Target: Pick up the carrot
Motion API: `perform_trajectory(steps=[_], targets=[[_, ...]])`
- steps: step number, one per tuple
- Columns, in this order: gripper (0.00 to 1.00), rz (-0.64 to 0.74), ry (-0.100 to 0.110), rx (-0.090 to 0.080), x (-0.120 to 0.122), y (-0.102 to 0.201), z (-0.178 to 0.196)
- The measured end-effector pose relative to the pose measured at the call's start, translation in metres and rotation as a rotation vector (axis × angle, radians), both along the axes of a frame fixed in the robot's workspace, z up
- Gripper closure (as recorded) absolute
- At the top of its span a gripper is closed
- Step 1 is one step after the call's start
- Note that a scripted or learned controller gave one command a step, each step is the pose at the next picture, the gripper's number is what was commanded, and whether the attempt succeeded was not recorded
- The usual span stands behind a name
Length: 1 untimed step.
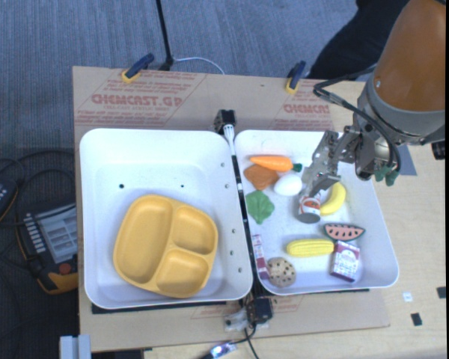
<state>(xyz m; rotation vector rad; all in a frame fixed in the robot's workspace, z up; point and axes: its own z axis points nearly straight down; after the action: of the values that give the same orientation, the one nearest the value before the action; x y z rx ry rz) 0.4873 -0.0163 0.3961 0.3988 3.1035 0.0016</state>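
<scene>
The carrot [272, 162] lies near the far edge of the right bin [374, 275], its orange body running left to right with a green tip at its right end. It is not yet lifted; an orange-brown piece of food [261, 176] lies just against its near side, and a white egg [288, 186] sits close to its right end. The step in hand is judged to be the approach. The gripper [319, 179] is seen above the middle of the same bin, to the right of the carrot and apart from it, over a small tin [310, 209] and beside a banana [334, 198].

The fingers appear to be slightly parted, with nothing visibly held between them; whether their tips touch the tin below cannot be told from this slanted view.

For the next move, a shift to the left and toward the far wall would be called for, so that the fingers are centred across the carrot's narrow width before being lowered. Care would be needed that the orange-brown piece and the egg are not caught in the same closing.
</scene>
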Motion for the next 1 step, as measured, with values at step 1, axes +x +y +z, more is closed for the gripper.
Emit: perform_trajectory(steps=[1], targets=[[0.00,-0.001,0.001,0.000,-0.0001,-0.0003,-0.0004]])
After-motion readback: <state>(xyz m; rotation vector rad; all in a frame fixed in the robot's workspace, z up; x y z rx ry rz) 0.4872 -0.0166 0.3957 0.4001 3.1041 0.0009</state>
